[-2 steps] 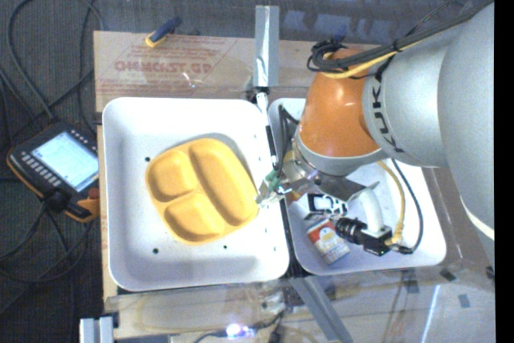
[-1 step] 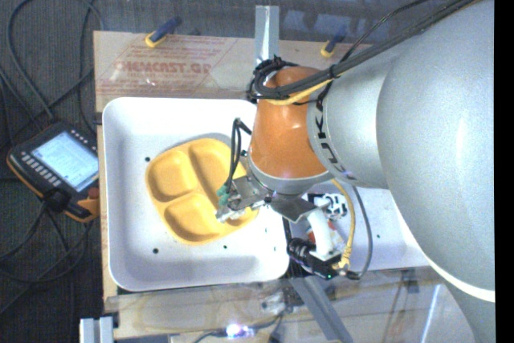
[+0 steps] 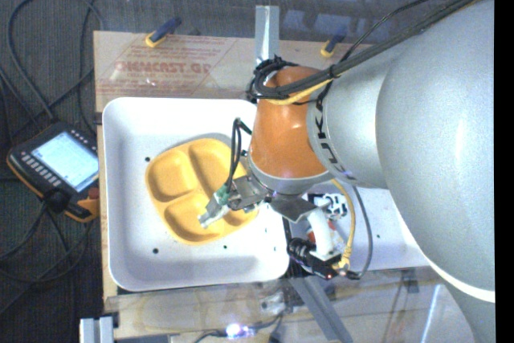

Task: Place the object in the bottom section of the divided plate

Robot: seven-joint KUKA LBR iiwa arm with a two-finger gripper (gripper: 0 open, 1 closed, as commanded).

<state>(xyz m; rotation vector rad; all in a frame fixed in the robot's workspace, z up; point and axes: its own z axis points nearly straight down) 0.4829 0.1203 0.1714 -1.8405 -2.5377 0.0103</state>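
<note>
A yellow divided plate [image 3: 181,173] with three sections lies in the middle of the left white bin [image 3: 128,173]. My gripper [image 3: 212,213] hangs low over the plate's lower section, near its right side, reaching in from the right. Something small, pale and greenish shows at the gripper's tip, but I cannot make out whether it is a held object or part of the hand. The orange wrist band [image 3: 281,140] and the big grey arm [image 3: 426,140] cover the plate's right edge and most of the right bin.
A strip of the right bin [image 3: 385,249] shows under the arm. Two clamps [image 3: 161,32] [image 3: 333,44] sit on the bench's far edge. A teach pendant [image 3: 56,165] lies on the floor to the left.
</note>
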